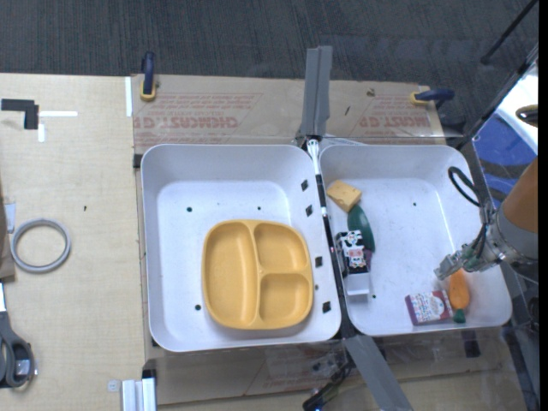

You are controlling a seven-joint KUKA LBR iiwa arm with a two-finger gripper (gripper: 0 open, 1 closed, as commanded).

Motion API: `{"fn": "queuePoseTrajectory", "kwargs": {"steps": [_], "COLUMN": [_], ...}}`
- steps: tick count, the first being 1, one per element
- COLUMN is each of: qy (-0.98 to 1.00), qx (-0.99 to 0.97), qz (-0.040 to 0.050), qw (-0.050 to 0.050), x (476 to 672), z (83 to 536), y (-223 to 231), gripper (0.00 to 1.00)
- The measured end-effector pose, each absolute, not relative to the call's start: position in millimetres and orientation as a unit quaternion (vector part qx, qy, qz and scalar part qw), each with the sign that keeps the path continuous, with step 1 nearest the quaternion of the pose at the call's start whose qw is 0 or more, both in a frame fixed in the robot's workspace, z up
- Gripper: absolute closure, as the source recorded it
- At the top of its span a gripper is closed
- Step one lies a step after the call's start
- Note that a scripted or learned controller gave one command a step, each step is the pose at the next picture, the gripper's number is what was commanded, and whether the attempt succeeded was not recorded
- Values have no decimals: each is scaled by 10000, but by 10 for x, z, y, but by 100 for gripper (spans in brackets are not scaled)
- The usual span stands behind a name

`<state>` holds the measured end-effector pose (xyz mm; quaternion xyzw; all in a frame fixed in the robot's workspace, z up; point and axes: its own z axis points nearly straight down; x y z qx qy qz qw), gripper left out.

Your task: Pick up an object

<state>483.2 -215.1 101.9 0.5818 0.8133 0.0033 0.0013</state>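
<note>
So the arm (pixel 518 204) is coming in from the right and its end effector (pixel 456 266) is down low in the right bin (pixel 402 165), near that bin's right wall. It's sitting just above a little orange carrot (pixel 460 291), maybe touching it, honestly can't tell. Also can't tell how the tip is set or whether it's got anything, it's too small and cluttered from up here.

Right beside the carrot, to the left, there's a small maroon packet (pixel 428 307) lying flat near the bin's front edge. Over on the left side of that same bin there's a yellow sponge (pixel 344 195) near the divider, and just below it a dark green bottle (pixel 360 227) and a black-and-white box (pixel 354 253), all bunched together along the wall.

The left bin (pixel 171 195) has a yellow plate (pixel 257 274) with three compartments, lying flat toward the front.

Off on the worktop (pixel 68 315) to the left there's a grey tape roll (pixel 38 245) and scissors (pixel 13 358) at the edge.
</note>
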Motion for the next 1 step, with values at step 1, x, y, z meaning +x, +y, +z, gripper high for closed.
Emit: {"fn": "queuePoseTrajectory", "kwargs": {"steps": [1], "qy": [8137], "qx": [5812], "qz": [34], "qw": [16], "x": [4840], "z": [1105], "y": [-2152], "gripper": [100]}}
